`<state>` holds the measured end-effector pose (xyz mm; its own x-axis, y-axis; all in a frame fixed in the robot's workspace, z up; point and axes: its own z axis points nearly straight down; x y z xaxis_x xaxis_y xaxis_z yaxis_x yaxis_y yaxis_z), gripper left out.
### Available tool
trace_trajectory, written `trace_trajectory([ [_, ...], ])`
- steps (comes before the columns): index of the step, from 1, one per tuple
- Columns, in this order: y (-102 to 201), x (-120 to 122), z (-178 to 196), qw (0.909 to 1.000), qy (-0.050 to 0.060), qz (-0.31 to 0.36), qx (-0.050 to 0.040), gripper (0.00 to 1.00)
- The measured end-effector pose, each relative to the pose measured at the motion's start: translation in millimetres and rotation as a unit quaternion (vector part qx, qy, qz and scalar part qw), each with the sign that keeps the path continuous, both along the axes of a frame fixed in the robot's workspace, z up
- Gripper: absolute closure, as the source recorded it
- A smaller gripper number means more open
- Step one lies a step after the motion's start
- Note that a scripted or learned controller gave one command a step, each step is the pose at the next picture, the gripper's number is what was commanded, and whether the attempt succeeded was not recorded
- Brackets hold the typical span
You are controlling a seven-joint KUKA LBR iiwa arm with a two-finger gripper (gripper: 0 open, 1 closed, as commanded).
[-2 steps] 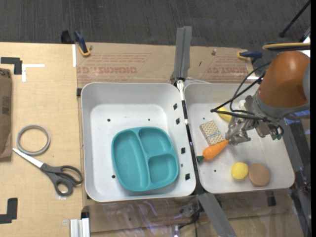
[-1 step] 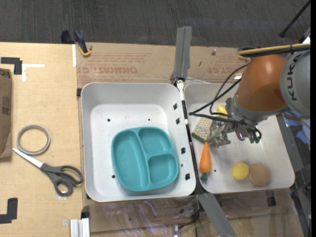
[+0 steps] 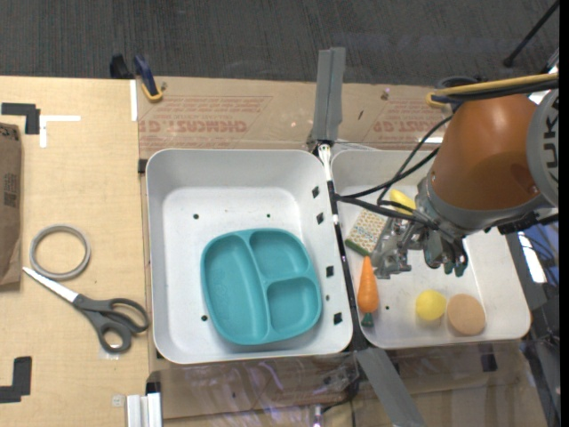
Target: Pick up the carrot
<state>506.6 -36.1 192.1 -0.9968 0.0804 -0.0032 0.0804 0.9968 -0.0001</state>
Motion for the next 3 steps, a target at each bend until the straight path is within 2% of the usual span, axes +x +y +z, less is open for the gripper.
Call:
trace_trajectory([
  [1, 45, -28, -1, 0.9919, 0.001, 0.127, 0.0, 1.0],
  [2, 118, -22, -1, 0.998, 0.001, 0.064, 0.0001, 1.0],
  [3, 56, -26, -1, 0.98, 0.001, 0.199, 0.0, 1.0],
])
